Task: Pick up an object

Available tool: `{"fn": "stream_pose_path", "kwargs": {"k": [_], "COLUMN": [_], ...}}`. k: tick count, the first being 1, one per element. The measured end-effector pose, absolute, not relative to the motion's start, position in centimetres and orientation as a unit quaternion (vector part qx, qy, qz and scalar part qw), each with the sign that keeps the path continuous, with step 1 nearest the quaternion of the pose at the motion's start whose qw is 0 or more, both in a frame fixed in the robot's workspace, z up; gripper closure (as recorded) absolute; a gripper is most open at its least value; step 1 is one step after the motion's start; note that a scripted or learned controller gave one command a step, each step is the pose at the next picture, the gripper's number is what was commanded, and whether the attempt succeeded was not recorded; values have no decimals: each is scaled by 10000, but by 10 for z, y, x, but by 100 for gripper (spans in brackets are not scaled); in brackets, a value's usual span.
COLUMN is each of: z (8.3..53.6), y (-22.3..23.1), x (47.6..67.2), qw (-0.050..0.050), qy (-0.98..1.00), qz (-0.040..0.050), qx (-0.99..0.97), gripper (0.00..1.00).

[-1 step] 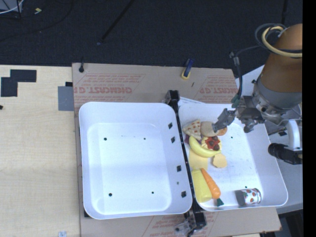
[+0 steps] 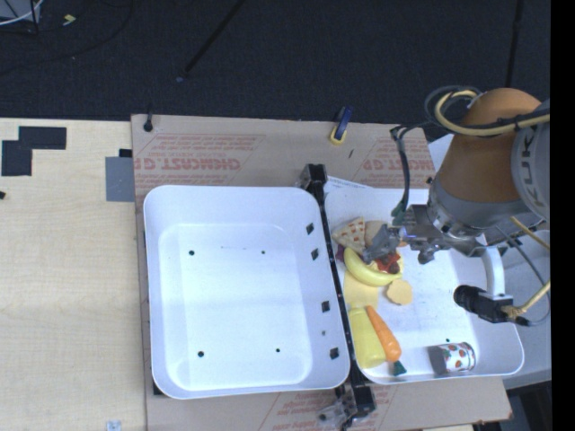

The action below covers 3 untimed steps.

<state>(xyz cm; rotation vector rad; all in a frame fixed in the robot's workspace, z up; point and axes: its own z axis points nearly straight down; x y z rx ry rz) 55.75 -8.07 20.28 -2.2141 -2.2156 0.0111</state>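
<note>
At the left end of the right bin (image 2: 446, 305), close to the wall shared with the left bin (image 2: 234, 285), a small heap of toy food. On top, a yellow banana (image 2: 367, 271), curved, lying across, with a small red piece (image 2: 389, 264) touching its upper right side; too small to tell what kind of fruit. Just behind the banana, a tan wedge (image 2: 352, 233) with darker lines, partly under it. To the lower right of the banana, a pale yellow round piece (image 2: 401, 292). Nearer to the camera, a long yellow object (image 2: 363, 333) and an orange carrot (image 2: 384, 330) side by side, the carrot leaning on the yellow one. Well apart, near the front right corner of the same bin, a small can (image 2: 454, 357) on its side, white with red spots. Reaching in from the right, the arm (image 2: 490, 155), with its orange band pointing steeply down and grey wrist below it. Low over the heap, the gripper (image 2: 392, 244), right above the banana and the red piece, very near or touching. Cannot tell whether spread or pressed together, and cannot see anything pinched in it.
</note>
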Motion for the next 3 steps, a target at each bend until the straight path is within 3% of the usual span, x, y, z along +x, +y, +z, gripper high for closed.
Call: {"fn": "stream_pose_path", "kwargs": {"k": [1, 2, 3], "z": [186, 196, 274], "y": [-39, -43, -41], "x": [471, 475, 522], "qw": [60, 30, -23], "qy": [-7062, -7034, -7077], "qz": [33, 21, -18], "qx": [-7080, -7108, -7065], "gripper": [0, 100, 100]}}
